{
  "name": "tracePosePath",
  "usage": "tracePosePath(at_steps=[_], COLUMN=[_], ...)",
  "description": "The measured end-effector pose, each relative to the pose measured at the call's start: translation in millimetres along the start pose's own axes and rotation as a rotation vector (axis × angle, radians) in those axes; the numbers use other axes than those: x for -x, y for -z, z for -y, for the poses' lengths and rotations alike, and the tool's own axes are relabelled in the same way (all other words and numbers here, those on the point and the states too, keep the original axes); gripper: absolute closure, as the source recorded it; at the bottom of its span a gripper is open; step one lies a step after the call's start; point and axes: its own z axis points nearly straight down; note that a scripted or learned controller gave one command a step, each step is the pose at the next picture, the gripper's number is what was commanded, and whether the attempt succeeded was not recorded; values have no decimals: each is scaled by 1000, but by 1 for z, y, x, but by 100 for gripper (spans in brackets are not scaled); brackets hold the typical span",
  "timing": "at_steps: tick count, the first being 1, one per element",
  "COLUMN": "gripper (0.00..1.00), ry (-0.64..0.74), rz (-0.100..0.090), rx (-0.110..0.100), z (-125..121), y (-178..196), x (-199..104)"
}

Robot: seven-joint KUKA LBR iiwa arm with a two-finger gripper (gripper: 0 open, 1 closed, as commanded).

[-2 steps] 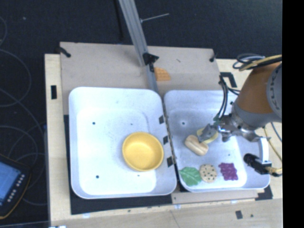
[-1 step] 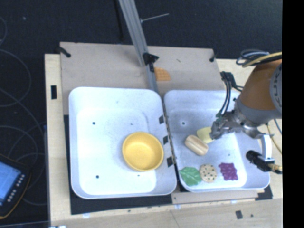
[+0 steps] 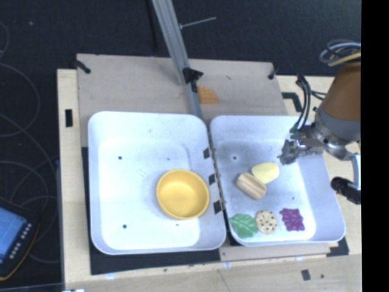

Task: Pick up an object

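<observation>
In the right bin (image 3: 243,132) lie a pale yellow lemon-like piece (image 3: 265,172), a tan bread roll (image 3: 251,185), a green leaf (image 3: 243,224), a cookie (image 3: 265,221) and purple grapes (image 3: 293,219). My gripper (image 3: 290,152) hangs over the right bin's right side, just up and right of the yellow piece. Nothing shows between its fingers.
A yellow bowl (image 3: 182,193) sits in the left bin (image 3: 115,139). A grey metal pole (image 3: 173,38) slants down to the bins' shared rim. An orange tag (image 3: 207,95) lies on the board behind. Cables and a tablet (image 3: 12,236) lie at the left.
</observation>
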Motion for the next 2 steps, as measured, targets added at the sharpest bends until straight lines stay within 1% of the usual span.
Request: tracePosePath(at_steps=[1,2], gripper=[100,100], ry=[2,2], rz=[-1,-2], rx=[0,-5], z=[-6,-7], y=[59,73], x=[-7,-6])
